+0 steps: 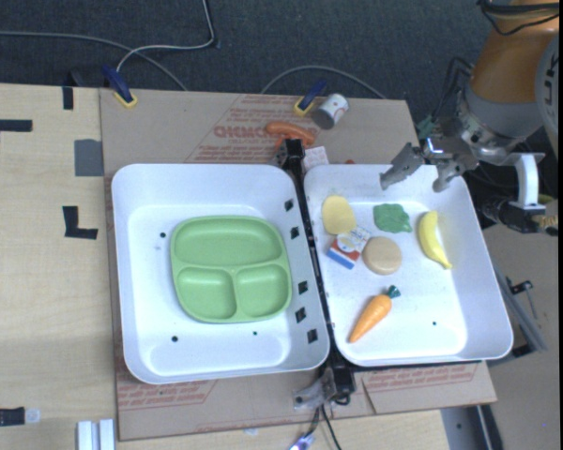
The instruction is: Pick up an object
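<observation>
Bins first: we see two shallow white bins side by side on a cardboard-covered bench, the left bin (131, 251) holding a green divided plate (231, 268) with three compartments, lying flat near its middle.

The right bin (469, 326) holds the small things we could pick up. A banana (433, 238), plain yellow and gently curved, lies toward the bin's right side; its long axis runs roughly from the far edge to the near edge, tilted a little, with the lower tip pointing toward the near right. A carrot (371, 317), orange with a small green top, lies nearer to us; its long axis is diagonal, green top toward the upper right and pointed tip toward the lower left. Between them we see a round tan piece (382, 255) like a biscuit, touching or just beside a small red, white and blue packet (348, 247). A pale yellow piece (338, 215) lies just above the packet, and a green leafy piece (392, 217) lies between it and the banana.

The gripper (418, 169) hangs over the far edge of the right bin, above the green leafy piece. Its two fingers stand apart, spread wide, with nothing between them. The grey arm with its orange band (507, 68) comes in from the upper right.
</observation>
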Controlling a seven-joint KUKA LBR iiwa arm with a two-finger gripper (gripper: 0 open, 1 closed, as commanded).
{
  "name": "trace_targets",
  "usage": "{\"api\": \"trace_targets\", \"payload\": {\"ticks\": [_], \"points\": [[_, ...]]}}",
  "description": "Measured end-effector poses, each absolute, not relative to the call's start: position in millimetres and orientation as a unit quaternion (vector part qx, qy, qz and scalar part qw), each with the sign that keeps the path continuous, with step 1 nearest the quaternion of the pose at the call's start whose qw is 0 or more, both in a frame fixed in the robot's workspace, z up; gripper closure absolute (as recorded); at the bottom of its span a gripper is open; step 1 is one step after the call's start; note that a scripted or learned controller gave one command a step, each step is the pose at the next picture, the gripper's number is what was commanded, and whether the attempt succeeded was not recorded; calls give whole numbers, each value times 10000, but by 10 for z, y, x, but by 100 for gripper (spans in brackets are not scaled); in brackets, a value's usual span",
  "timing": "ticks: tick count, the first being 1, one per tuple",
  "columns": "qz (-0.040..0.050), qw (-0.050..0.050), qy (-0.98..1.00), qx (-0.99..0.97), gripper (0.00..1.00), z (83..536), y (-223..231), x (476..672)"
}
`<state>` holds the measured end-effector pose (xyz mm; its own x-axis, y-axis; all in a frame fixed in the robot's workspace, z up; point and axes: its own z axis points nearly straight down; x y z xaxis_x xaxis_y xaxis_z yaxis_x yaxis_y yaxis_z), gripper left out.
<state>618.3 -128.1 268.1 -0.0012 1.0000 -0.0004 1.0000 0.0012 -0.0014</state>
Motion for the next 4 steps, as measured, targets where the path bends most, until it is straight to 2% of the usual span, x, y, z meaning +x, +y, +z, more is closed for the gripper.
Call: {"api": "trace_targets", "payload": {"ticks": [1, 2, 3, 4], "points": [[13, 19, -7077, -7065, 0, 1608, -1010, 6159], [5, -4, -7077, -7065, 0, 884, -1105, 6513], [-4, -21, -7074, -7068, 0, 864, -1049, 6229], [-6, -10, -7078, -7064, 0, 854, -973, 6690]]}}
